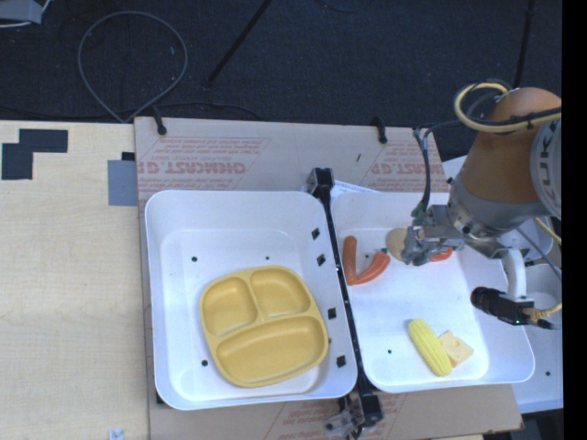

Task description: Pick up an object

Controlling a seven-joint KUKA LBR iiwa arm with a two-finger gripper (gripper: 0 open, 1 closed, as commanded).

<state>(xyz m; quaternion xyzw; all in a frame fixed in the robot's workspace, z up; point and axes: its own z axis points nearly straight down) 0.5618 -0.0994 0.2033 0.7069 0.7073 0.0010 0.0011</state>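
While the arm [509,168] reaches in from the right of the camera view, its end effector [417,246] sits low over the far part of the right bin [500,360], among a small cluster of toy food. Whether it is wide, narrow or closed on anything I cannot tell, as the wrist hides it from above.

Just left of it lie two sausages [360,262], touching in a V near the divider between the bins. A pale round piece [397,240] sits right against the end effector on its left, and a red piece [442,256] peeks out on its right; what either is I cannot tell. Any of these could be the target, and the pale piece looks likeliest, being closest under the tool.

Nearer the front of the same bin, corn [428,346] and a cheese wedge [455,347] lie touching, well apart from the arm. The left bin [174,236] holds a yellow tray [264,325] with three compartments, lying flat and slightly turned.

As for pose, the arm bends down steeply from its orange band, wrist pointing toward the bin floor, which suits a top-down grasp. With items crowded together, the grasp may well nudge a neighbour or close on nothing.
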